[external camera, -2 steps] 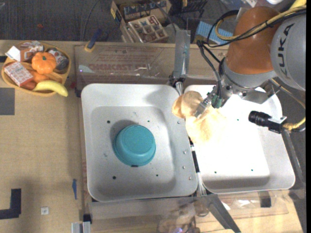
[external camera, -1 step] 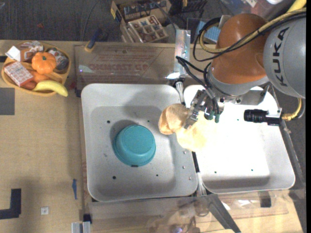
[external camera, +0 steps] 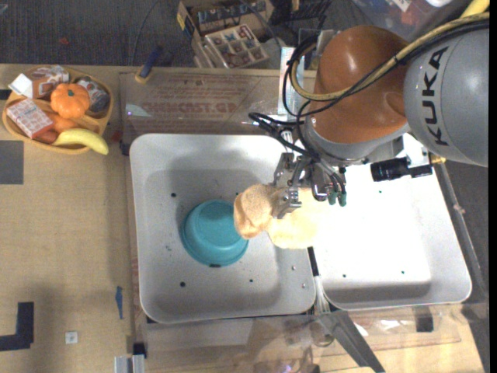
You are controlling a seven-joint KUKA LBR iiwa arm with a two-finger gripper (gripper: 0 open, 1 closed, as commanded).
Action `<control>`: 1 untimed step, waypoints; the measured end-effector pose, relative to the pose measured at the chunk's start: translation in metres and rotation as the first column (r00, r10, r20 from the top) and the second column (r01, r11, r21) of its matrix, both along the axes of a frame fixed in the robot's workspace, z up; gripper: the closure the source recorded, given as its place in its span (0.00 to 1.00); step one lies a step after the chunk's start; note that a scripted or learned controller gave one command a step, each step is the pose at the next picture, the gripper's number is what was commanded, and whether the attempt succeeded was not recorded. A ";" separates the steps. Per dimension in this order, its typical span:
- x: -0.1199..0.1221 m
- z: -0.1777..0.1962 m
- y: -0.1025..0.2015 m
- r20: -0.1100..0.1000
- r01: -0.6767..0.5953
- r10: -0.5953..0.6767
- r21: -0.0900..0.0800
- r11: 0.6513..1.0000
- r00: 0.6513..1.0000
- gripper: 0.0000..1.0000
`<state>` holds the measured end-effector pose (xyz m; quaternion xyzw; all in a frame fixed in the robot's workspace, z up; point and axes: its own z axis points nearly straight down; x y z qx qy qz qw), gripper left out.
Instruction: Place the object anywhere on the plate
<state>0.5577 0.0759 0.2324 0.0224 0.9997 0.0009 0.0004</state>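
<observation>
- The step in hand looks like the carry-and-place: the gripper [external camera: 289, 195] is hanging over the right side of the left bin [external camera: 151, 169], just right of the plate [external camera: 208, 235].
- The object [external camera: 251, 210], a tan bun-like lump, is sitting right at the gripper's left side and overlapping the plate's right rim; whether it is resting on the rim or hanging above it is not showing.
- Whether the gripper is open, shut or clamped on the object, I cannot tell: the wrist and cables are covering that spot.
- A pale yellow lump [external camera: 297, 230] is lying just right of the object, near the wall between the bins; whether it is part of the object or a separate thing is staying unclear.
- The next move is probably calling for a short shift left, so the object is coming fully over the plate's middle before any release.
- The arm [external camera: 365, 84] is hiding the far part of the right bin [external camera: 404, 270].
</observation>
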 end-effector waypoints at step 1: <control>-0.009 -0.012 0.054 -0.001 -0.046 0.046 0.000 0.999 0.999 1.00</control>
